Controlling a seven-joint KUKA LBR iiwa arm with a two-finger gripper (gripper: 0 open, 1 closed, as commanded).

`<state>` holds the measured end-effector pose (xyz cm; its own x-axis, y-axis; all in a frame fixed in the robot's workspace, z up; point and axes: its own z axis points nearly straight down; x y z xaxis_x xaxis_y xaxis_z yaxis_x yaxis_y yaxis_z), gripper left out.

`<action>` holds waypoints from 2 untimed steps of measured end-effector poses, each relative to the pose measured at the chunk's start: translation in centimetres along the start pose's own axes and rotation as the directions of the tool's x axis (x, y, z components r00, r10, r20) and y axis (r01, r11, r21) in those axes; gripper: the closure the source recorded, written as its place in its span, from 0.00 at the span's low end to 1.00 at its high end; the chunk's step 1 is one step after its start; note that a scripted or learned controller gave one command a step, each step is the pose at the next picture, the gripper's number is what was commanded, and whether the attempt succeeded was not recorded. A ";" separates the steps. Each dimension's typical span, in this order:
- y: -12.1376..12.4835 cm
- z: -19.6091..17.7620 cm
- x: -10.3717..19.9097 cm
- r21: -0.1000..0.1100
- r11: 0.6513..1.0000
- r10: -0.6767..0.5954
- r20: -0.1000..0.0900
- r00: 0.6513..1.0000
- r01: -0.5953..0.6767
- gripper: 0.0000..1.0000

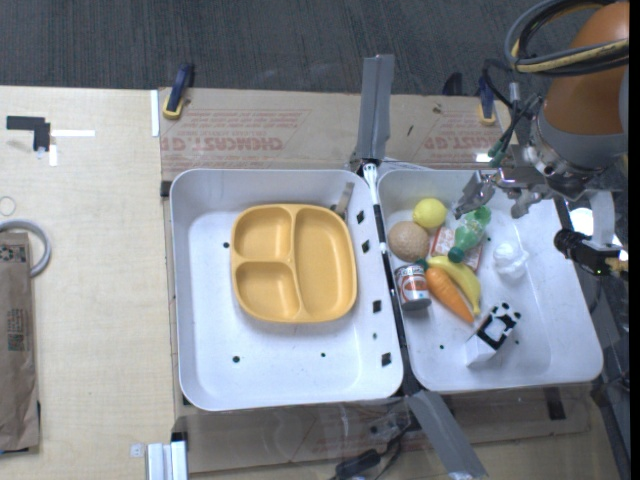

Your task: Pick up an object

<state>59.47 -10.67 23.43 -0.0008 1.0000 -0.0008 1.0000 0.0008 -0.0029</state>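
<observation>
- A black-and-white block (497,326) lies at about five o'clock in the right bin (560,363), nearest the camera, well apart from the pincer and alone enough to be an easy target, I judge.
- A carrot (449,293) and a banana (458,276) lie side by side, touching, at the bin's middle; packed this tightly, either would be awkward to take cleanly.
- A small can (412,285) stands just at nine o'clock of the carrot, against the bin's left wall.
- A brown round fruit (407,239) and a lemon (429,213) sit at ten to eleven o'clock, touching or nearly so.
- A green-topped packet (469,233) lies at the heap's twelve o'clock edge.
- The pincer (480,196) hangs just over that packet; whether its fingers are spread or closed I cannot tell, and nothing shows gripped.
- The left bin (200,348) carries a yellow divided plate (295,264), away from the arm's reach.
- On the counter (90,298), cardboard (260,133) lies behind both bins at twelve o'clock.
</observation>
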 end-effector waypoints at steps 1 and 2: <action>-6.5 7.1 -1.2 0.000 0.998 -0.065 -0.001 0.998 0.065 0.00; -6.1 14.3 -2.1 -0.001 0.994 -0.110 -0.001 0.994 0.110 0.00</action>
<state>53.33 -12.79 9.12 -0.1106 0.9939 0.0001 0.9939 0.1106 -0.0017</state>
